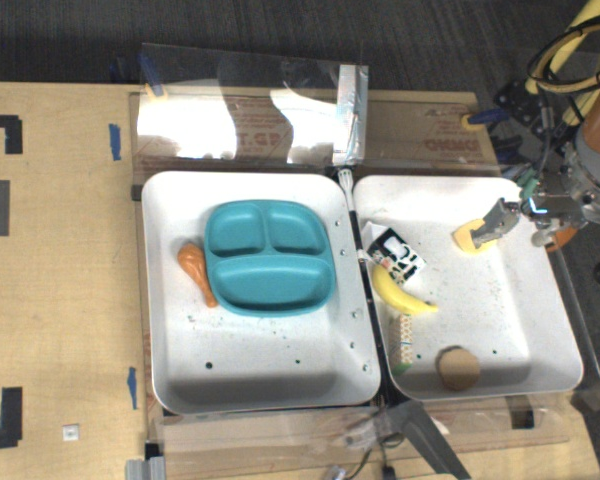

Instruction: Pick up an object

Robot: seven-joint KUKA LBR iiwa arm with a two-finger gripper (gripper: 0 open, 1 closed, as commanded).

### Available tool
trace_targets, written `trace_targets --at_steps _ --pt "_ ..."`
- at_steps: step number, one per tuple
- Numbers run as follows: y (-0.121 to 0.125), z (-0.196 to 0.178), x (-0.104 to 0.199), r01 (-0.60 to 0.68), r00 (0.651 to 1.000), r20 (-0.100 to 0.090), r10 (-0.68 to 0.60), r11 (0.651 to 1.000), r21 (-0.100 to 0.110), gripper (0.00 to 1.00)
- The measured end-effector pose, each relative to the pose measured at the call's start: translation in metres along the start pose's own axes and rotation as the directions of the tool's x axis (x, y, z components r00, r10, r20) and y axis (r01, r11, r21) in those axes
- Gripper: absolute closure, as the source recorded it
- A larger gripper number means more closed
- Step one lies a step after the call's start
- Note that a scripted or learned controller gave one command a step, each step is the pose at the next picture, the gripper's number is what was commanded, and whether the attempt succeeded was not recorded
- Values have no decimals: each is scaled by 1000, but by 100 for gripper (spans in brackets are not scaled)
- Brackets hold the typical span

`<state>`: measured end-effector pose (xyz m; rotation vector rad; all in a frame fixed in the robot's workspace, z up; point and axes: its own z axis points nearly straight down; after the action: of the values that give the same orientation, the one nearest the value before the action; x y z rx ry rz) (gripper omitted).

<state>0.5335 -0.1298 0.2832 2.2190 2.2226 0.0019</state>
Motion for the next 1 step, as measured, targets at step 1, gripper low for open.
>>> trace_targets --at_steps 1 --pt "29 78 -41 -23 1000 0 23 1000 5 0"
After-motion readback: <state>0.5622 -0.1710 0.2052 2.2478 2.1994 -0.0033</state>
